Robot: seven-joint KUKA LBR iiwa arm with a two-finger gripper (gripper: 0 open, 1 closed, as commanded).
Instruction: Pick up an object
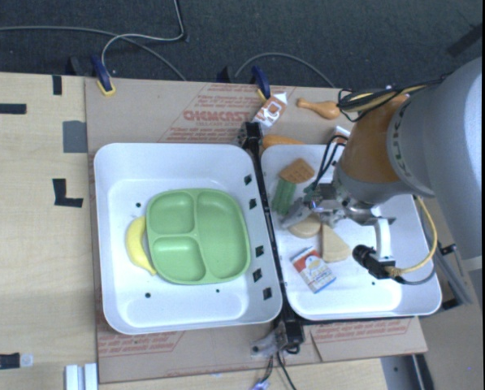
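The shallow white right bin (413, 299) is crowded on its left side: a green block (283, 192), a tan waffle-textured cracker (296, 171), pale wedge pieces (334, 244) and a small red-and-white carton (314, 270) lie close together. Bare floor shows along its near right. The green divided plate (198, 236) takes up most of the left bin (112, 218).

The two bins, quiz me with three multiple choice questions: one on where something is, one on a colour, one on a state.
1. Where does the banana lie?
A. in the right bin
B. in the left bin, against the plate's left edge
C. on the cardboard outside the bins

2. What colour is the divided plate?
A. green
B. red
C. blue

3. How does the plate sit?
A. flat, compartments facing up
B. upside down
C. on its edge against the wall

Answers: 1 B, the yellow curve pokes out beside the plate; 2 A, it is pale green all over; 3 A, its three compartments face the camera.
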